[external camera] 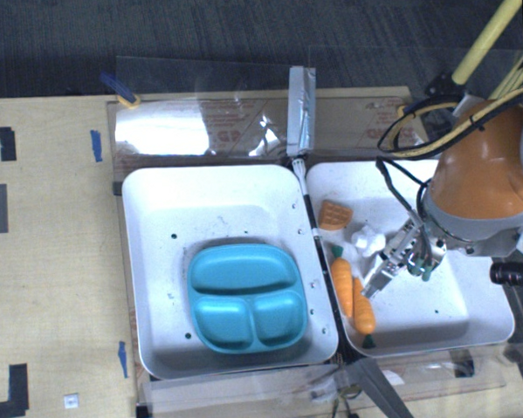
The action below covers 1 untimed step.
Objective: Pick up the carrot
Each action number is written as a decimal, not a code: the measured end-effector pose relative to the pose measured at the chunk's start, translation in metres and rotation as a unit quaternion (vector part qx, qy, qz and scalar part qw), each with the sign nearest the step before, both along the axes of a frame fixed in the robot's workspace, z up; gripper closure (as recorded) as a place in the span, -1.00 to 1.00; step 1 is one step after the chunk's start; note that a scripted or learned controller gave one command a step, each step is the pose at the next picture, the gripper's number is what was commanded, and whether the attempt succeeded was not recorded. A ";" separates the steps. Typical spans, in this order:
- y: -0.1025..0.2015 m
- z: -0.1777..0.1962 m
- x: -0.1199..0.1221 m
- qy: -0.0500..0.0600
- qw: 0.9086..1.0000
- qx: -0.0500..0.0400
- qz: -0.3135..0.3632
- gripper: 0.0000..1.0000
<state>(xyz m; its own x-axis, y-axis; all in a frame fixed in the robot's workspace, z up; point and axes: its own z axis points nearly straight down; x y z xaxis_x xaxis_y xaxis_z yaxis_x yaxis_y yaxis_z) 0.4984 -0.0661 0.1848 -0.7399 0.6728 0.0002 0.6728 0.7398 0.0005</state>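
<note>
The arm [482,170] enters from the right edge of the frame, its orange band bulking large over the upper right part of the right bin [442,321]. Black and yellow cables loop above it toward the upper right corner. From the wrist the arm slants down and to the left, ending in the gripper [376,282] — a metallic, two-finger tool pointing toward the lower left, low over the middle of the right bin. The fingertips sit just beside the carrot's right flank; whether the jaws are spread or pressed together cannot be told at this size, and nothing shows between them.

The carrot [351,295] lies along the left wall of the right bin, lower centre of the frame, running top to bottom with its dark green end toward the bottom edge. Above it, near the bin's upper left corner, lies a tan waffle-like piece [335,214], and between that and the gripper sits a small white object [365,239] — too blurred to name.

The left bin [150,253] holds a blue divided plate [246,294] with three compartments, set in its lower middle. Both bins rest on a pale wooden bench [56,284].
</note>
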 end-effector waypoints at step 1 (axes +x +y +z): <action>0.019 0.000 -0.018 0.000 0.990 0.000 0.144 -1.00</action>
